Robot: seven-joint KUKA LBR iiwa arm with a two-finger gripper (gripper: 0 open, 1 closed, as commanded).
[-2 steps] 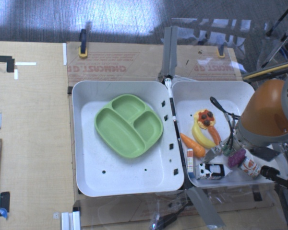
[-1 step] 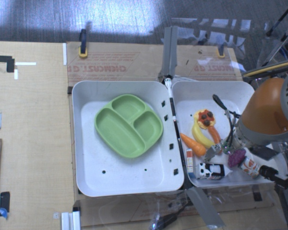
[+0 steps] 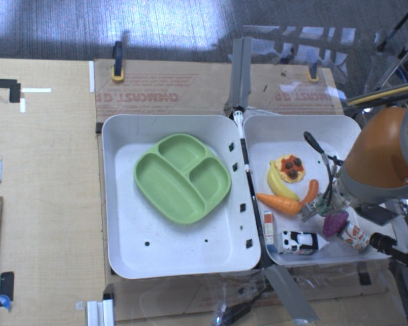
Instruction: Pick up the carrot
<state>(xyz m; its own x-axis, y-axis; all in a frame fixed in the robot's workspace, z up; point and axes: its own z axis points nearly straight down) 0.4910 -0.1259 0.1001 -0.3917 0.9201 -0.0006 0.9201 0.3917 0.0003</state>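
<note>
The orange carrot [image 3: 279,202] lies flat in the right bin [image 3: 258,141], near its left wall, its thick end pointing right. My gripper [image 3: 315,208] hangs low over the bin just right of the carrot's thick end, close to it, between a small red sausage [image 3: 311,191] and a purple grape bunch [image 3: 335,221]. The grey wrist and its orange band [image 3: 383,153] cover the bin's right side.
A yellow banana [image 3: 277,182] and a toy pizza [image 3: 290,168] sit just behind the carrot. A black-and-white toy [image 3: 299,242] and a small bottle [image 3: 357,237] lie near the front wall. A green divided plate [image 3: 182,177] lies in the left bin [image 3: 122,250].
</note>
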